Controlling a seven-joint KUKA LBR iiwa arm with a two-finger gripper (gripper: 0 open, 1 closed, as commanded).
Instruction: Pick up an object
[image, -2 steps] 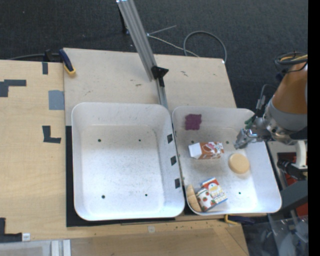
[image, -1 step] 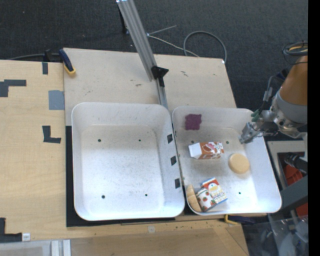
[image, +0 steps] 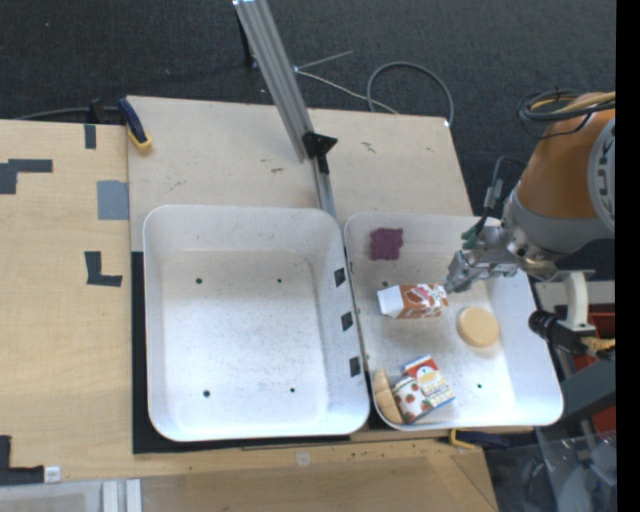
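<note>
1. The gripper hovers in the right bin, just beside the carton; whether it is wide or narrow, I cannot tell.
2. The carton lies on its side mid-bin, the nearest target.
3. Centre over it, straddle its short side, and descend straight.
4. Stay clear of the disc nearby.
</note>
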